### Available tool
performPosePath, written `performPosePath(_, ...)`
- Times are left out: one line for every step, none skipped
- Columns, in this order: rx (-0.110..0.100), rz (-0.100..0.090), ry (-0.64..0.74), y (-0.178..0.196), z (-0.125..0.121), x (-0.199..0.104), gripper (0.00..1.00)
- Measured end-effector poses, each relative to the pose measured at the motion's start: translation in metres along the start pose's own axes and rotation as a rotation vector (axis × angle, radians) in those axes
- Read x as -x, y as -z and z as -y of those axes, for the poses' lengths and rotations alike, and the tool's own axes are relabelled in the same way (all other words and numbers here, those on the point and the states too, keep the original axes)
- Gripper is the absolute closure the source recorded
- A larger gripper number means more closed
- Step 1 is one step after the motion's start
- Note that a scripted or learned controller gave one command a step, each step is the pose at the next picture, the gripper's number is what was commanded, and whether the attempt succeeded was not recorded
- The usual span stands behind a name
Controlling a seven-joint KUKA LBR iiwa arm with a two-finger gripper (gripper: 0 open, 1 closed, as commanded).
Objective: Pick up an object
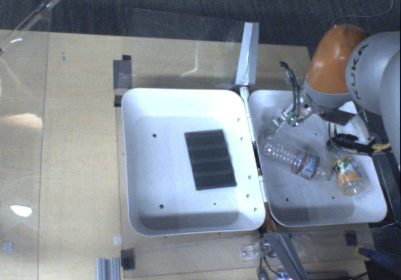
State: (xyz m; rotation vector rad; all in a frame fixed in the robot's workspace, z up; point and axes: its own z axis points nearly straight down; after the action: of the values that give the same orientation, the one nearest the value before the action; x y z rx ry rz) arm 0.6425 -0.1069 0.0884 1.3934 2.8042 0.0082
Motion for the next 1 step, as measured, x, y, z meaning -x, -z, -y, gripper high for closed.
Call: performPosePath(-0.004, -0.004, 0.012, 0.0055, 0.051, -0.057, 0.0)
